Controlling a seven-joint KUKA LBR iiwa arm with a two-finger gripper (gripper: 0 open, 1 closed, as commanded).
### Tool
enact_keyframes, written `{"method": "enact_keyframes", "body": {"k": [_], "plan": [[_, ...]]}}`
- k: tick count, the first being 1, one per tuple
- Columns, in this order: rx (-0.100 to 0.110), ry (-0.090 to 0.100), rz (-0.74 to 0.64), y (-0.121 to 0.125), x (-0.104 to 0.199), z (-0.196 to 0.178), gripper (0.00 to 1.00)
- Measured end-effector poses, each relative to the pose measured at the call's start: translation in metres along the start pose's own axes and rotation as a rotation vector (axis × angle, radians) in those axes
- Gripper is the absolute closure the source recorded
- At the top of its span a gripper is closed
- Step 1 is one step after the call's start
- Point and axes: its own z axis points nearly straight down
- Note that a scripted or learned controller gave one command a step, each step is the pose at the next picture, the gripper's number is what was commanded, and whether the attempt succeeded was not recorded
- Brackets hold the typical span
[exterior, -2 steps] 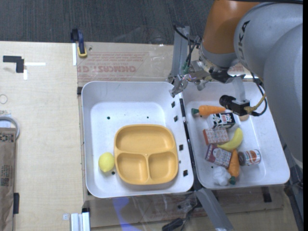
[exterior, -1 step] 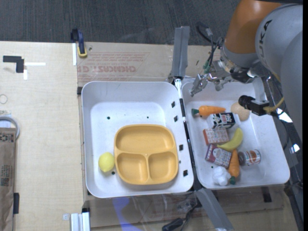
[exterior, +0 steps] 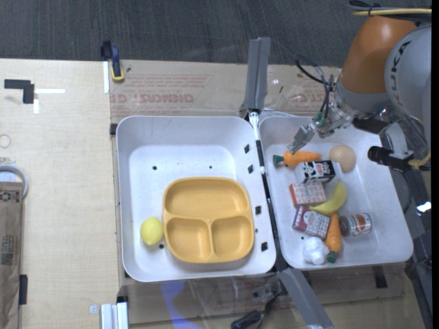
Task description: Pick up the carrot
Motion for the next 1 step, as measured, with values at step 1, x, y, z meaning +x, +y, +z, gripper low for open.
{"method": "enact_keyframes", "body": {"k": [1], "plan": [[-0.003,0.0,-0.128,-0.0034,-0.0046,0.057,0.0]]}}
